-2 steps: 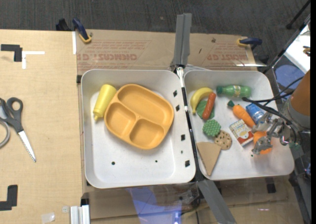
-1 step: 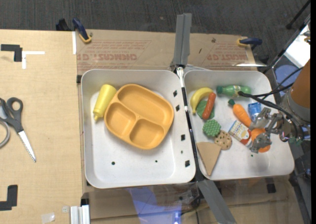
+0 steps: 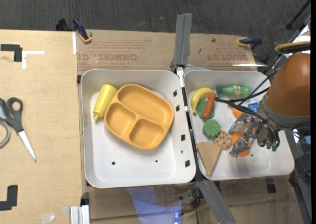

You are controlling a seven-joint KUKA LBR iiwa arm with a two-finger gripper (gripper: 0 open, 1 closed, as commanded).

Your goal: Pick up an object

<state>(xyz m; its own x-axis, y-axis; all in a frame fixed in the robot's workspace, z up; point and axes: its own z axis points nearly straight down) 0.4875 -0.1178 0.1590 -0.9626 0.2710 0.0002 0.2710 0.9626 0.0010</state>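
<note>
The fingers point(image 3: 243, 145) are hanging low in the right white plastic bin point(image 3: 276, 168), blurred among cables; whether they are parted or closed I cannot tell. An orange toy piece point(image 3: 240, 152) is lying right at the tips, touching or just under them — I cannot tell which.

The pale wooden counter point(image 3: 39, 119) is carrying both bins over a brown cardboard sheet point(image 3: 128, 53), with dark carpet beyond.

Just left of the fingers are sitting a tan dotted cracker-like square point(image 3: 223, 140), a green bumpy ball point(image 3: 212, 128) and a tan wedge point(image 3: 209, 156). Farther back are lying a yellow toy banana point(image 3: 198, 96), a red-orange sausage shape point(image 3: 209, 106) and a green bottle point(image 3: 234, 90). The left white bin point(image 3: 98, 168) is holding an orange divided plate point(image 3: 139, 115) — a yellow squeeze bottle point(image 3: 103, 101) is touching its left edge. Grey-handled scissors point(image 3: 17, 124) are resting on the counter, well apart.
</note>
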